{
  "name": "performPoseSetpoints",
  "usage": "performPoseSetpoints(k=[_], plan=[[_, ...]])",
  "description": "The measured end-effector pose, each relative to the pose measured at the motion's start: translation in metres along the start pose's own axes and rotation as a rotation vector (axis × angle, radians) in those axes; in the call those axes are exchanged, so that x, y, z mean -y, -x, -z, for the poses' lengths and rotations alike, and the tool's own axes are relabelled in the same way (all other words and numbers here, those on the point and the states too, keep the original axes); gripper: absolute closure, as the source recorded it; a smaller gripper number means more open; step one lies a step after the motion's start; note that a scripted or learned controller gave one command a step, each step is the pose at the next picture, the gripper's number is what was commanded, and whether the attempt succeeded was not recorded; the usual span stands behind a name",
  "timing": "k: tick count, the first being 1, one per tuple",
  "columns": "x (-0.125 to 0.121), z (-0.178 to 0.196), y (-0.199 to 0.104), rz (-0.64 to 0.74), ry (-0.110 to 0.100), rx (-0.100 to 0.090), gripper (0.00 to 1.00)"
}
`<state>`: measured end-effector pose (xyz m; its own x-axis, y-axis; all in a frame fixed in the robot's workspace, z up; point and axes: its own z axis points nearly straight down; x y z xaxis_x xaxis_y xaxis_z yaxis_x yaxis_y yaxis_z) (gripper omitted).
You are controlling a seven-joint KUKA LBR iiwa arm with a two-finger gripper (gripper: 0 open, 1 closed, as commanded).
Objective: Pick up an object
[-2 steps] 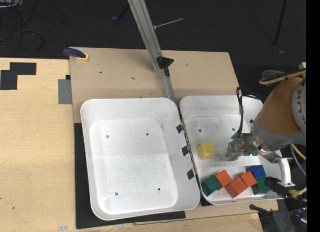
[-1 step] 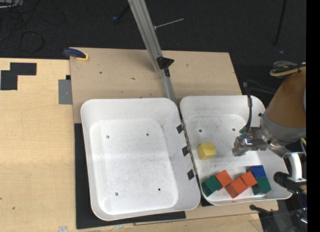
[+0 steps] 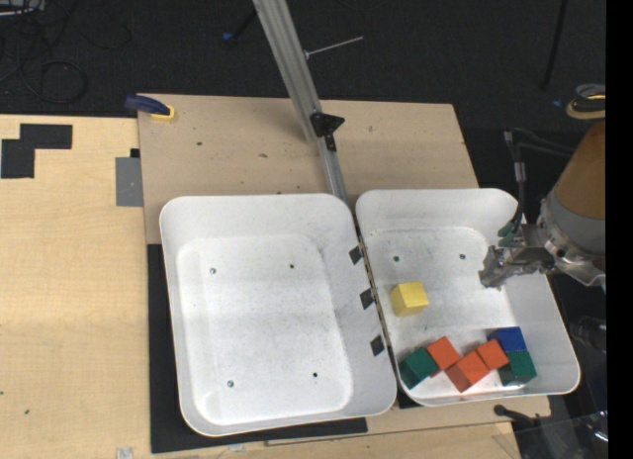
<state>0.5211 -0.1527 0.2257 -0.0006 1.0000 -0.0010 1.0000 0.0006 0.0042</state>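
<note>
Two shallow white plastic bins sit side by side on a light wooden surface (image 3: 237,150). The left bin (image 3: 262,314) shows only its speckled floor. The right bin (image 3: 445,220) holds a yellow cube (image 3: 409,297) near its centre, well apart from a cluster of blocks along the front wall: a dark green block (image 3: 418,365) touching an orange block (image 3: 443,352), a second pair of orange blocks (image 3: 475,364) just beside them, a blue block (image 3: 509,339) behind, and another dark green block (image 3: 518,368) at the front right corner. The grey arm with its orange band (image 3: 584,185) enters from the right; its gripper (image 3: 497,271) is seen over the right side of the right bin, apart from the yellow cube and behind the block cluster. Whether the gripper is spread or closed cannot be told, and no block is seen in it. A slanted aluminium rail (image 3: 292,61) rises behind the bins.
</note>
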Motion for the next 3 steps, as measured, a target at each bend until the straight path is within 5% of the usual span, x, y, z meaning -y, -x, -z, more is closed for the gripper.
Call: performPoseSetpoints(k=[1, 2, 3], plan=[[0.007, 0.053, 0.008, 0.000, -0.001, 0.000, 1.00], [0.007, 0.066, 0.009, 0.002, -0.005, -0.001, 1.00], [0.000, 0.063, -0.049, 0.005, -0.007, -0.004, 1.00]])
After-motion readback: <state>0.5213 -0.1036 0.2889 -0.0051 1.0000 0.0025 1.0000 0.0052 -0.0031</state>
